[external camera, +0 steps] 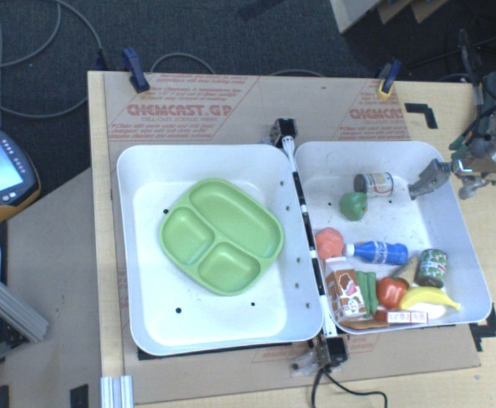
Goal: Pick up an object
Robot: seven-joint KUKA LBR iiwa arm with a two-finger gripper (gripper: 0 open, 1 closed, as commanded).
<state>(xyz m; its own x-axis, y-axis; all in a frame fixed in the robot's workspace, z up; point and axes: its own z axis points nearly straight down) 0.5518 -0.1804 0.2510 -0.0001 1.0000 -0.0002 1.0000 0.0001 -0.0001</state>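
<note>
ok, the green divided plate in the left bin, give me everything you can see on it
The green plate is a light green tray, plastic by the look, with rounded corners and three compartments: one long one along the far side, two smaller ones nearer the camera. It lies flat, right side up, turned at an angle to the left bin, roughly at that bin's middle. Its compartments hold nothing. It touches only the bin floor; the gripper is over the right bin.

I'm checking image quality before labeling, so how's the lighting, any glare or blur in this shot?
Camera view: even, soft overhead light with faint shadows; the white bins look bright, nearly washed out, but the green tray keeps its detail; the gripper at the right edge looks slightly soft; small labels on the blue bottle are too blurred to read.
</note>
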